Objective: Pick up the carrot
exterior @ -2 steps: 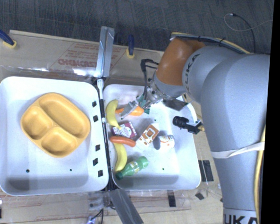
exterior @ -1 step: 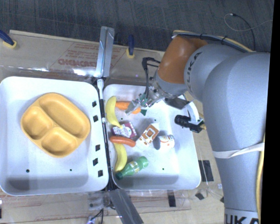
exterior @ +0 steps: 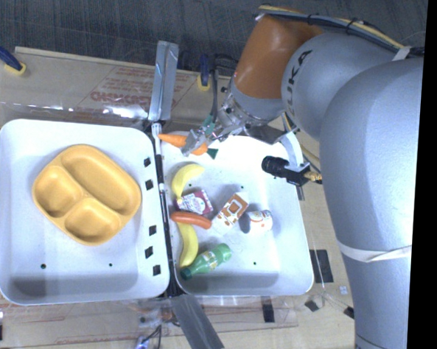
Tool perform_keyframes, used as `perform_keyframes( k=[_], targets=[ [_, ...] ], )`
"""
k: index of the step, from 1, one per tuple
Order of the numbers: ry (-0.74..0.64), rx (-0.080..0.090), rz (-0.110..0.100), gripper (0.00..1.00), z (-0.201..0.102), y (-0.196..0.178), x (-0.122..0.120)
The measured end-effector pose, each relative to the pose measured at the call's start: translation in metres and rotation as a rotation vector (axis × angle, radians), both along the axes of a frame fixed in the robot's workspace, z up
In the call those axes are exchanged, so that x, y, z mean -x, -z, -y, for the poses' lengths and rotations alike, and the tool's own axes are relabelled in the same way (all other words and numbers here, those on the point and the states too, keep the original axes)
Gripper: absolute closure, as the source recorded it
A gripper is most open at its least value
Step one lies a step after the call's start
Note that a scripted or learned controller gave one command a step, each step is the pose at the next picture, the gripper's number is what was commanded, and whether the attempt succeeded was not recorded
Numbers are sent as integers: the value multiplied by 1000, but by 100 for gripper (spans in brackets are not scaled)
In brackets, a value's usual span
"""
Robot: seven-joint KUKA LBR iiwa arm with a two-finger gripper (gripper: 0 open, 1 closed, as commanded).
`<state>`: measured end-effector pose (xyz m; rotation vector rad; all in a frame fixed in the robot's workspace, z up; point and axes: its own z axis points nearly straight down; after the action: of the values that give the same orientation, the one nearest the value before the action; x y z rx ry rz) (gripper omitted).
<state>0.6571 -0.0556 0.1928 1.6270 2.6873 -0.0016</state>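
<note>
Wooden boards make up the surface [exterior: 76, 80], seen from above at a slant, and two shallow white bins sit side by side on it. Filling the left half of the frame, the left bin [exterior: 21, 269] carries a yellow divided tray [exterior: 86, 193] with three hollows. At centre, the right bin [exterior: 290, 267] holds a loose cluster: two bananas [exterior: 184, 177], one curved near the upper left of the bin and one lower down, a red sausage [exterior: 191, 219] lying across between them, a small red packet [exterior: 196, 202], an orange and white carton [exterior: 232, 210], a white rounded toy [exterior: 258, 220], and a green bottle [exterior: 207, 259] lying on its side near the lower edge.

From the upper right the grey arm [exterior: 367, 157] with its orange band reaches in, its end effector [exterior: 198, 142] lowered at the upper left corner of the right bin. Just beside the divider between the bins lies the carrot [exterior: 173, 139], its orange body pointing toward the left bin and its green end toward the end effector. The fingertips sit at the carrot's right end, touching or nearly so; whether they are spread or pinching it cannot be told at this size.
</note>
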Motion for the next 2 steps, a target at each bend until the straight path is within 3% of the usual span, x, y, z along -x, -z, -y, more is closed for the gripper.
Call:
perform_keyframes(
  k=[1, 2],
  targets=[
    [0, 0, 0, 0, 0, 0, 0],
    [-22, 0, 1, 0, 43, 84, 1]
  ],
)
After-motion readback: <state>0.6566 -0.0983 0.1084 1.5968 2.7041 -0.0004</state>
